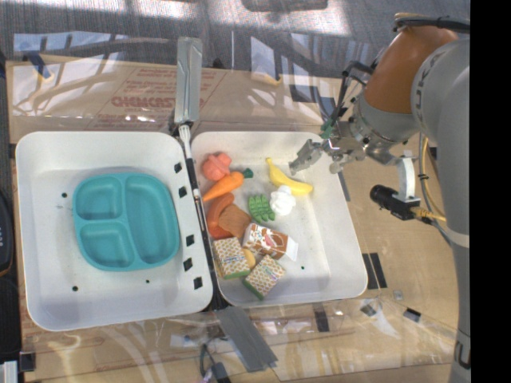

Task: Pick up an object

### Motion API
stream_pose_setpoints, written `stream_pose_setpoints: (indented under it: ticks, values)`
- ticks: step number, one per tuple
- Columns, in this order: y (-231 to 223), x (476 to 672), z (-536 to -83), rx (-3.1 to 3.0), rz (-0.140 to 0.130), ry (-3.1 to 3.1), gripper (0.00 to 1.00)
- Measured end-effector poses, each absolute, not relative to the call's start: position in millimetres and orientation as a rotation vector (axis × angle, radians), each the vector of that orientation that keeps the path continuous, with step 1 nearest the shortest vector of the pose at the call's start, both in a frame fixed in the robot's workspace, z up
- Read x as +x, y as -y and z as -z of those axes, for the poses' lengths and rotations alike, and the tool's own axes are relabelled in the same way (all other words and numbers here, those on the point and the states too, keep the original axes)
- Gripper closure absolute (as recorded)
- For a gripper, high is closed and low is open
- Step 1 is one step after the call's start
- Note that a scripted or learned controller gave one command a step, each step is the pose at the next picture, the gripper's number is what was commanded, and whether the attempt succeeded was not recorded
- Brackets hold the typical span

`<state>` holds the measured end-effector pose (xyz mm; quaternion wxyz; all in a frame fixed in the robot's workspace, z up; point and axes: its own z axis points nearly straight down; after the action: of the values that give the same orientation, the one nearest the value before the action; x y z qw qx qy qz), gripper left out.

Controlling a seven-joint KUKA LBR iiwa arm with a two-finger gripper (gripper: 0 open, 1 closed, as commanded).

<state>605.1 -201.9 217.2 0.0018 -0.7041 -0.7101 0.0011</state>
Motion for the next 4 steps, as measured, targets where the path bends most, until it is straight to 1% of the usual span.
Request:
stream_pose_setpoints:
  ticks: [1, 2, 3, 4]
  values:
    - [207.4, 658.4, -92.9, -2.149, 0.000, 2.292, 0.00]
    - [205.7, 659.0, -102.8, -2.139, -0.002, 2.299, 1.00]
    - [135.4, 658.3, -201.3, -2.080, 0.002, 2.357, 1.00]
    - [122.4, 639.0, -137.9, -2.440, -0.006, 1.971, 1.00]
